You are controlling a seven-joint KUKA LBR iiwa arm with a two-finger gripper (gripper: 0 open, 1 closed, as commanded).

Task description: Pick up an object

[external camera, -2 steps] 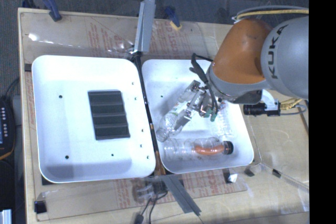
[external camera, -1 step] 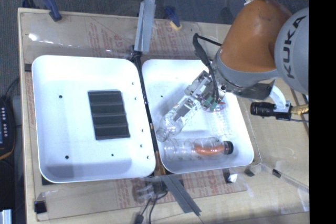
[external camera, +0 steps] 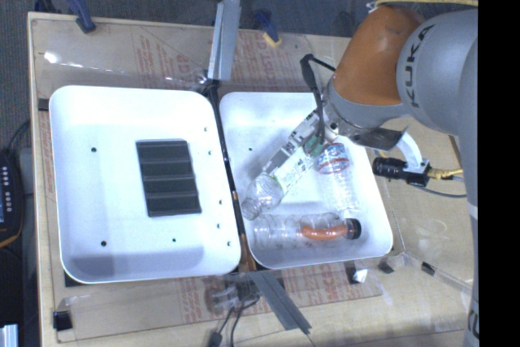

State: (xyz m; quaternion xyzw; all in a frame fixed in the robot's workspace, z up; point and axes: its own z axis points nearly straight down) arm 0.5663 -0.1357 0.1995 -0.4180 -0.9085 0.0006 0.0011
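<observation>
The worktop, a pale board under clear sheeting, carries everything, and the right bin serves as the landmark here. The arm reaches in from that bin's right. Its grey body and orange band hang over the bin's upper right corner. The left bin stands just beside the right bin, their facing rims nearly touching. A dark ribbed block lies flat near the left bin's middle, well apart from the right bin.

Three clear plastic bottles lie inside the right bin. The diagonal bottle runs from the bin's centre down toward its left wall, with the upper end under the arm's wrist. The labelled bottle, which has a red-and-white band, lies along the bin's right side. Its top end is close to the diagonal bottle's upper end. The orange-tinted bottle has a black cap and lies on its side along the bin's lower wall, cap pointing right.

The tool is low over the upper centre of the right bin, at the upper end of the diagonal bottle. Whether it is spread or pressed together cannot be told, nor whether it pinches anything.

A grey metal bar stands above the right bin's upper left corner. A blue clamp sits just beyond the bin's top edge.
</observation>
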